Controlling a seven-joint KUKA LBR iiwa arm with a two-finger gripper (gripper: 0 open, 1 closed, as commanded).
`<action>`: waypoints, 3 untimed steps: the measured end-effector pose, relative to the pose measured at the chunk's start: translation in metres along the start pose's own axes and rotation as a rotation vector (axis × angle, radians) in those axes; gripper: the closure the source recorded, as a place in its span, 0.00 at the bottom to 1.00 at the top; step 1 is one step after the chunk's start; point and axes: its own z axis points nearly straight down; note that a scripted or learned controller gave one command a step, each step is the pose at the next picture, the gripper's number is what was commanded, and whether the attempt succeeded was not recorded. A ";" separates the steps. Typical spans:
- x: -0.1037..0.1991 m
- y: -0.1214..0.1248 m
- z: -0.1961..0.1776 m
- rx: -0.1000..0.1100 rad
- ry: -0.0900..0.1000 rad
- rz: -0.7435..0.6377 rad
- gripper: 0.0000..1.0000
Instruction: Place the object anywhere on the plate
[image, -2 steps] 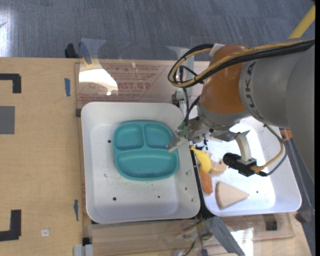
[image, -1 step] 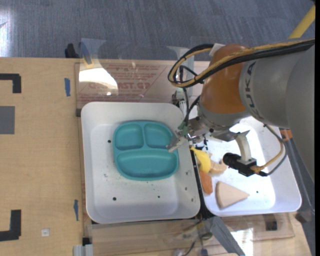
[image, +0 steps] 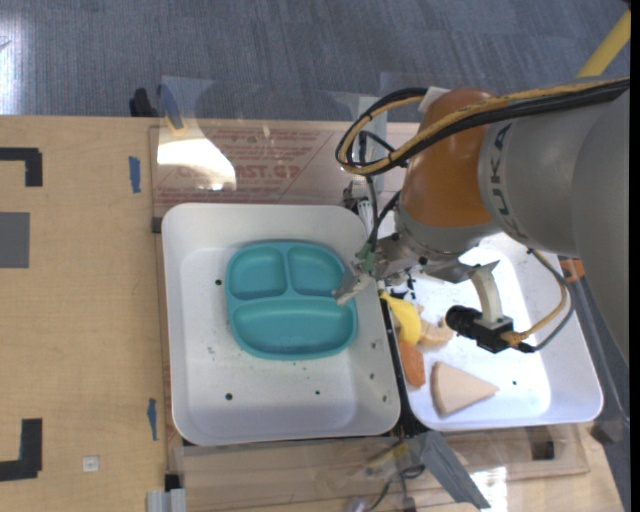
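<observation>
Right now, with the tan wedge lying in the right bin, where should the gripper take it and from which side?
Probably from straight above, across the tan wedge near its wide rounded end, jaws closing on the two slanted sides. It lies flat and apart from the orange piece on its left, so both sides look free; the narrow tip would likely slip.

The plate (image: 290, 300) was teal, sitting in a white bin (image: 190, 330) speckled with small dark dots. In the neighbouring white bin (image: 560, 390) lay a yellow piece (image: 405, 316), an orange piece (image: 412, 366) and a pale tan wedge (image: 460, 388). The arm (image: 520, 170) was grey with an orange band.
</observation>
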 end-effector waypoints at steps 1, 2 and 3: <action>0.000 0.000 0.000 0.000 0.000 0.000 0.00; 0.000 0.000 0.000 0.000 0.000 0.000 0.00; 0.000 0.000 0.000 0.000 0.000 0.000 0.00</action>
